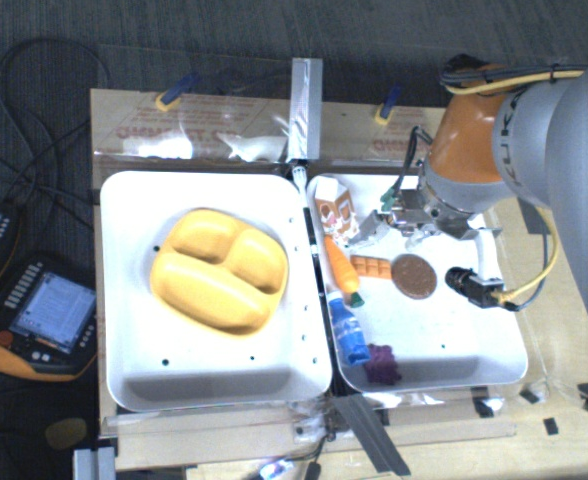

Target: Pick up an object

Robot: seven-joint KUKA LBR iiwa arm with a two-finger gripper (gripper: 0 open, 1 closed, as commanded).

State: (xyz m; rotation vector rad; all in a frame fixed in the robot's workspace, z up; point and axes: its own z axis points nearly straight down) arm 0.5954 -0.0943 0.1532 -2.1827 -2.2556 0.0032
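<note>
The right bin [474,358] holds several small items: an orange carrot [340,267], a blue bottle [350,334], a purple grape cluster [380,364], a white and red packet [335,216], an orange waffle-like bar [370,267] and a brown round cookie [414,276]. My gripper [402,220] hangs over the upper middle of this bin, just above the cookie and right of the packet. Nothing is visibly between its fingers.
The left bin [134,358] contains a large yellow bread-shaped object [219,269]. A metal divider post [305,108] stands at the back between the bins. Handheld controllers [34,313] lie on the floor at the far left. A black cable connector [472,283] hangs by the wrist.
</note>
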